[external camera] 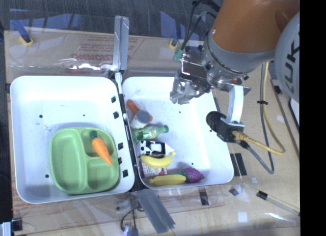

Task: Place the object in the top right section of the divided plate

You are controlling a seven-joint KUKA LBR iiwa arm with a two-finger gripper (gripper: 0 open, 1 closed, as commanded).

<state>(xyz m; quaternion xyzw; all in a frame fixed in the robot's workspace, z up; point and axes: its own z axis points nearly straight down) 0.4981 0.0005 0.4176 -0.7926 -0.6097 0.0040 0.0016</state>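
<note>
Carrot (102, 150) lying in the upper right section of the green divided plate (66, 166), lower left of frame, inside the left bin (30, 102). Toys crowding the right bin's (204, 153) left edge: bottle (151, 131), bananas (158, 159), grapes (192, 174); bare floor stretching rightward. Gripper (182, 93) hanging over that bin's top, jaw state impossible to tell, arm (249, 16) cropped upper right.

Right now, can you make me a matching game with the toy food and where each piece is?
Things:
1. carrot
2. grapes
3. green bottle
4. claw

Places:
A. bottom edge of the right bin
B. above the right bin
C. on the green plate
D. right bin, close to its left wall

Pairs: 1-C, 2-A, 3-D, 4-B
</note>
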